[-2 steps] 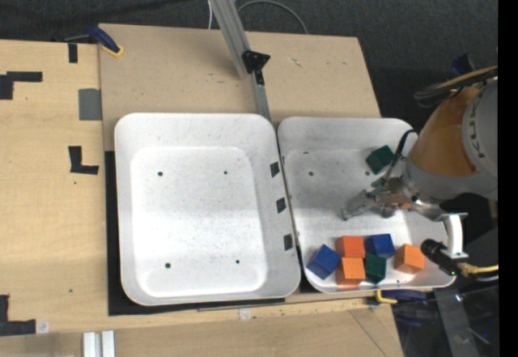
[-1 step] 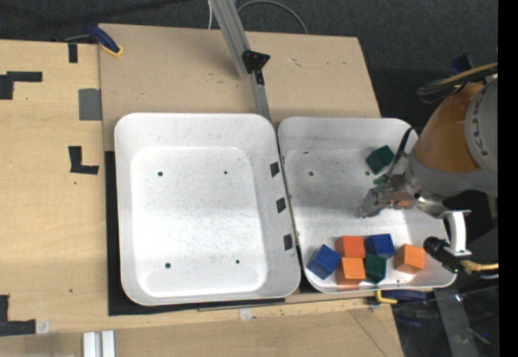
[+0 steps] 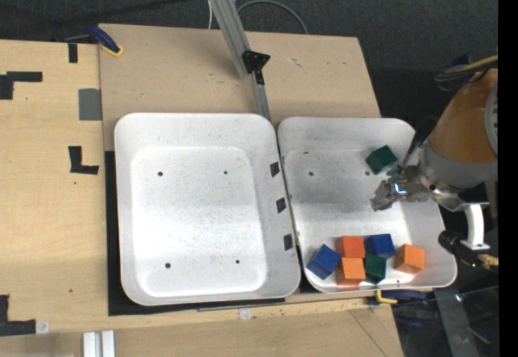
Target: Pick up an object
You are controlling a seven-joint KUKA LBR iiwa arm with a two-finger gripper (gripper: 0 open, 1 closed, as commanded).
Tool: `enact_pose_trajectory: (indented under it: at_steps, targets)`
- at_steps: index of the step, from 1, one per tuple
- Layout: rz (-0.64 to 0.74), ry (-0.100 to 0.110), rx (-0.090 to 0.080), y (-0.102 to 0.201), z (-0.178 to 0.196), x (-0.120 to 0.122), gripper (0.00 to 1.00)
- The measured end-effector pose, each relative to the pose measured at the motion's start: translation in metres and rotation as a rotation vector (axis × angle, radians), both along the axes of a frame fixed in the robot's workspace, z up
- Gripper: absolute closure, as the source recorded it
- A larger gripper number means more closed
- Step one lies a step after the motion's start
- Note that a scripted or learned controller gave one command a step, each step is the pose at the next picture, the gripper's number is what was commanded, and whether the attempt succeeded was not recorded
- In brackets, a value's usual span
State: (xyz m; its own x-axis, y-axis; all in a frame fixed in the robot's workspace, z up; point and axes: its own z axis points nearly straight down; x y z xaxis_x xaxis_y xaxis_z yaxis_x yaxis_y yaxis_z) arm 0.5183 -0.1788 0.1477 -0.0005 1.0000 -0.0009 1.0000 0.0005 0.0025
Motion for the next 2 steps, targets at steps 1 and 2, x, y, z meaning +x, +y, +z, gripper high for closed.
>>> enact_pose_trajectory:
  at_steps: [1,2]
  targets:
    - [0.001,-0.002,-0.001,-0.005,0.055,0.01,1.0]
    - [0.0,-0.003,-0.002,-0.009,0.113,0.003,1.0]
